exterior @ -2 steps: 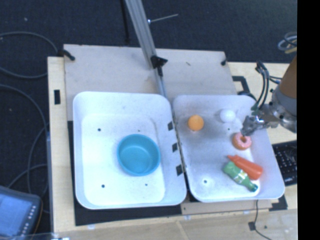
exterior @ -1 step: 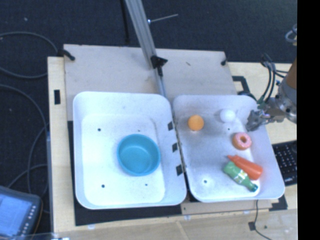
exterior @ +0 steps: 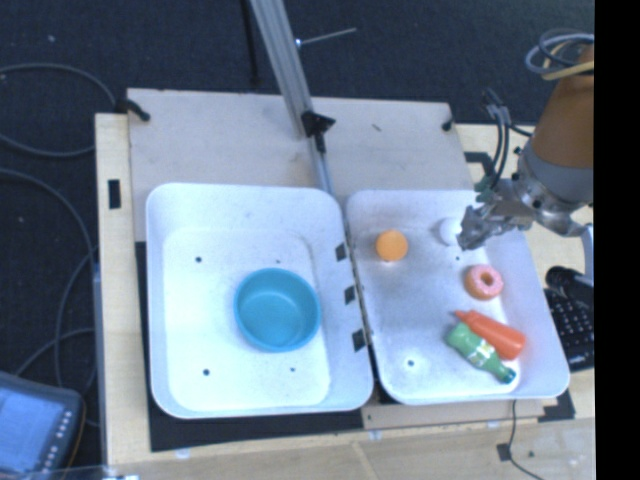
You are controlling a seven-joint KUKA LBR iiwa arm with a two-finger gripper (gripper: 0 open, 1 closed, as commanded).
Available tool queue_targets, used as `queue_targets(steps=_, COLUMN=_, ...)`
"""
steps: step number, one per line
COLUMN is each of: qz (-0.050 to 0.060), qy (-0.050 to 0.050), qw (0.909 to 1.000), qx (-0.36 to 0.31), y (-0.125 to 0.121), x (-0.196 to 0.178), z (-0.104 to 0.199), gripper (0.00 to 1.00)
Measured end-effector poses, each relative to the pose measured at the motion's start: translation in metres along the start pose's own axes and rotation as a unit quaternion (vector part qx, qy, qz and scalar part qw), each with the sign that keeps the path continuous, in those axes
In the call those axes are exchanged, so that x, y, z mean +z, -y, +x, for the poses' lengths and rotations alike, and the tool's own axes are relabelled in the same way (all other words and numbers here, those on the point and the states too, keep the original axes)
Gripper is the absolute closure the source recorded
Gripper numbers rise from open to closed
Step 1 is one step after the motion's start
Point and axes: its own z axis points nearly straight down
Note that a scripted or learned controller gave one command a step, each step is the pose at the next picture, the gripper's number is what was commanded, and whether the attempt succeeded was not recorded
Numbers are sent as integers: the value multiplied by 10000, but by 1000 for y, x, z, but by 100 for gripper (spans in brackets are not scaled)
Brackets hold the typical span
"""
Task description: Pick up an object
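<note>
camera view, one blue bowl (exterior: 277, 309), one orange ball (exterior: 391, 246), one pink donut (exterior: 484, 282)

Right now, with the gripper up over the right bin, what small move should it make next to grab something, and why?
Probably a short drop onto the small white ball. The gripper hangs just beside it in the right bin, nearer to it than to the orange ball or the pink ring. Nothing shows between its fingers, so a pick is not yet made.
</note>
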Motion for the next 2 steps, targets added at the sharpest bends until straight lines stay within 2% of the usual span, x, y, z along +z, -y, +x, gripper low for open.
queue_targets(steps=1, qz=5, qy=0, qw=10000, qx=2, y=-12, x=-7, z=49, gripper=100)
queue_targets(steps=2, qz=49, qy=-1, qw=10000, qx=15, y=-21, x=6, z=91, gripper=100)
